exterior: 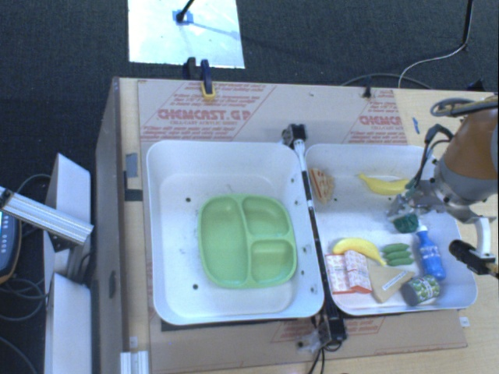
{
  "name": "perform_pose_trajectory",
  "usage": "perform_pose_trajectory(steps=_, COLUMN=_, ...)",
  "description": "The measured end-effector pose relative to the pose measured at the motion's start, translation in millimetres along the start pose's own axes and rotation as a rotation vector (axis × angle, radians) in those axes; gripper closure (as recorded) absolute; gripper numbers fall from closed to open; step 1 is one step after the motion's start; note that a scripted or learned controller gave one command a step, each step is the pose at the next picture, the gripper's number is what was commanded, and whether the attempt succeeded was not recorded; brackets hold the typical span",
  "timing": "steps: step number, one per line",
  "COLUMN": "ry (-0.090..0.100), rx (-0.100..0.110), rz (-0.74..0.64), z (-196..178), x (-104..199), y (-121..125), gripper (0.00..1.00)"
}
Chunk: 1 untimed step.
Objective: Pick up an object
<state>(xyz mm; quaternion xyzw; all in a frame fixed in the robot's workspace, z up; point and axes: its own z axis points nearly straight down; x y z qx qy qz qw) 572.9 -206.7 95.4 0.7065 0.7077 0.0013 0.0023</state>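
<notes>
Left bin [168,209]: holds a green divided plate [248,240], lying flat near its middle, well apart from the arm.

Divider rail [306,201]: runs near-to-far between the two bins; a brown waffle-like piece [321,183] lies just right of it at the far end of the right bin [468,291].

Near-left of right bin: a red-and-white packet [348,273], with a tan wedge [387,284] just to its right; a yellow banana [358,247] lies just beyond them, long axis running left-right, and a green pea pod [396,253] is just to its right.

Far side of right bin: a second yellow banana [382,183] lies with its long axis left-right.

Task thing (my pick): a small dark green object [405,224], too small to name; it sits in the middle-right of the right bin, between the far banana and the blue bottle [429,254].

Gripper [406,206]: low over the bin, right above the dark green object and apparently touching it or nearly so.

Key relation: the green object lies directly below and a shade nearer than the fingertips, so the coming move looks like a short straight descent or a close.

Finger state: I cannot tell; the tips blur against the object.

Crowding risk: the blue bottle stands just near-right of the green object, with a green-patterned can [422,289] nearer still.
</notes>
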Motion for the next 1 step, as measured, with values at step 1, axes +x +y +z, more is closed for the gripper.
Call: perform_pose_trajectory(steps=1, ry=0.001, rx=0.001, rz=-0.002, z=-66.4, x=59.0, y=18.0, gripper=1.0)
